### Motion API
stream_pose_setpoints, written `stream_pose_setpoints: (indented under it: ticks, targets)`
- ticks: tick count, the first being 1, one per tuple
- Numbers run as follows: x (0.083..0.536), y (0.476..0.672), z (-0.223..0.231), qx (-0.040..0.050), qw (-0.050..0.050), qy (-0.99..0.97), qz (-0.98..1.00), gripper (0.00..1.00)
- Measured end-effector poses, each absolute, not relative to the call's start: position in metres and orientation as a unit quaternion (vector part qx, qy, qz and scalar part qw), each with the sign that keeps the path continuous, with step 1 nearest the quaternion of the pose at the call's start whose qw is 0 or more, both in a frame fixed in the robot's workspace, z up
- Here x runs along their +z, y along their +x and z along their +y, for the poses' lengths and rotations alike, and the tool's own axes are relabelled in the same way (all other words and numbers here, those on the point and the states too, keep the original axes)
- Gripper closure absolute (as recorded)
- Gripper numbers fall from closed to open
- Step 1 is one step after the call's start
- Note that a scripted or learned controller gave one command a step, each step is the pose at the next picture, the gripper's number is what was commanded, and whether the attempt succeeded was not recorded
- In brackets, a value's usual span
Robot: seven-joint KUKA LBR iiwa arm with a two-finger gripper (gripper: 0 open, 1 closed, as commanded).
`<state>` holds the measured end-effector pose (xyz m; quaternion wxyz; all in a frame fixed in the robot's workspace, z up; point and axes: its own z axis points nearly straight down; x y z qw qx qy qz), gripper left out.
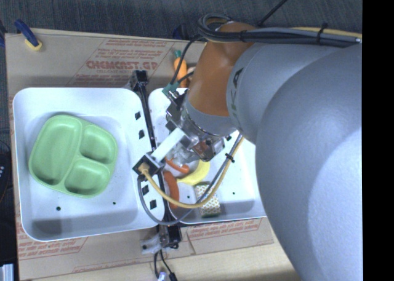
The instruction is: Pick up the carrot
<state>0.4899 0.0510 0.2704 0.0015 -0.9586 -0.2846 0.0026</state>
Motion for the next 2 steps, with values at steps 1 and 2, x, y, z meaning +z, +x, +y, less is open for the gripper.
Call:
stream_pose_setpoints:
  ticks: [1,2]
  targets:
    - [0.317,0.496,-0.012,0.0017,0.002,-0.936,-0.352,1.00]
    - [0.231,0.475,0.098,0.0034,0.002,-0.942,-0.335,1.00]
